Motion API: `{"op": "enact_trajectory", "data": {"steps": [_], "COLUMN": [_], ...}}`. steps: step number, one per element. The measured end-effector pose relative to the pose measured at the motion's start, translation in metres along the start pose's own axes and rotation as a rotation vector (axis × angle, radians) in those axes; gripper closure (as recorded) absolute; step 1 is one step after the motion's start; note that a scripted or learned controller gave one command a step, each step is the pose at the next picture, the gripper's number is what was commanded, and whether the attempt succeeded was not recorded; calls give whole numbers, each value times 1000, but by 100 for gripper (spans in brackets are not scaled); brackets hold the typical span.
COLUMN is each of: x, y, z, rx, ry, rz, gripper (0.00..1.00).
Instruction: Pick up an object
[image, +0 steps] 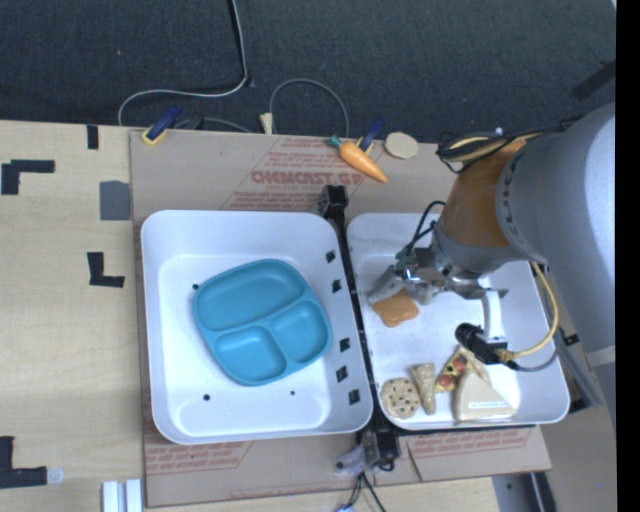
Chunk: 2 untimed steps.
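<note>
So the arm (545, 190) comes in from the right, big smooth grey shell with an orange band, and its gripper (392, 287) is down in the right bin (520, 400). The metal fingers sit right over a tan, toast-looking chunk (397, 310), soft rounded rectangle, matte, long axis running roughly left to right with a slight tilt up to the right. It's in the left-middle of that bin, near the divider. Honestly the view is too murky there to say if the fingers are spread or pinched, or if they're on the chunk at all.

Along the front of the same bin there's a little row of toy food: a round speckled cookie (401, 397), a pale wedge (426, 385) standing on end, a pizza-slice thing (452, 371) with red dots, and a cream triangular block (482, 396).

The left bin (160, 330) is glossy white plastic and holds a blue plate (262, 320), three compartments, rounded corners, lying flat.

Behind the bins on the cardboard: a plastic carrot (362, 161) pointing left and back, and a beige disc (401, 146) just beside it.
</note>
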<state>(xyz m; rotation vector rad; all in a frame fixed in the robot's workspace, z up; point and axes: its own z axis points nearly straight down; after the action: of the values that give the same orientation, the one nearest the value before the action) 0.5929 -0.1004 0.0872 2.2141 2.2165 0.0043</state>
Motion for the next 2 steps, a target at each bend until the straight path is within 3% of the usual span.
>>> {"op": "enact_trajectory", "data": {"steps": [1, 2], "x": [-1, -1], "y": [1, 1], "z": [-12, -11], "rx": [-2, -1], "ry": [-2, -1], "rz": [1, 1], "gripper": [100, 0]}}
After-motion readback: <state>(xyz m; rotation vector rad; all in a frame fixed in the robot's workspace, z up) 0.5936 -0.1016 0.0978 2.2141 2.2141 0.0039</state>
